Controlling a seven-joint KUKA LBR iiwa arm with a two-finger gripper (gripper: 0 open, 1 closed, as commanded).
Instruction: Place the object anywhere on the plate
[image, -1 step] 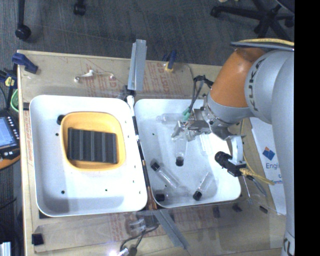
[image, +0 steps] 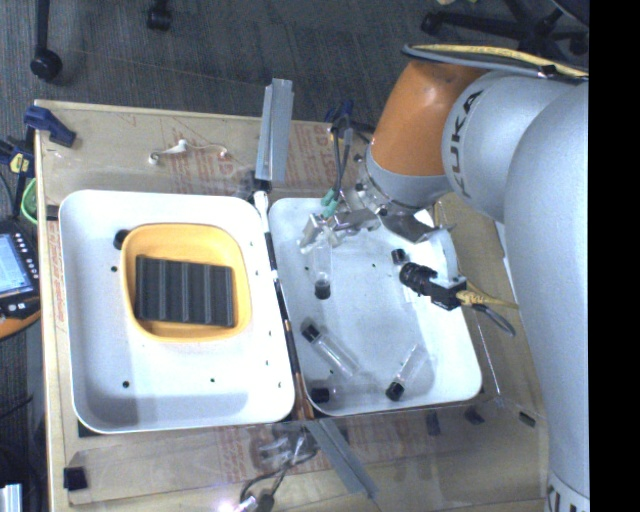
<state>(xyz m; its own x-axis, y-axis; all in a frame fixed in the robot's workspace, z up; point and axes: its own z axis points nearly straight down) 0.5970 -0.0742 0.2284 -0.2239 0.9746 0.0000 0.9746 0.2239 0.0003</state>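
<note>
We saw the gripper (image: 325, 228) low over the far end of the right bin (image: 455, 385), w/ the arm reaching in from the right. Its jaws weren't readable from this angle, so we couldn't tell if they were released or clenched on anything.

The plate (image: 186, 243), yellow w/ a dark ribbed insert, sat in the left bin (image: 90, 400), well apart from the gripper. Several clear tubes w/ black caps lay in the right bin: one (image: 321, 275) just below the gripper, one (image: 327, 345) nearer the middle, one (image: 405, 375) toward the near corner.

We judged the pick was the step in hand, prob. the tube under the gripper. To do it well: come down square across the tube, close at mid-length so it can't roll out, lift clear of the bin walls before crossing to the plate.
</note>
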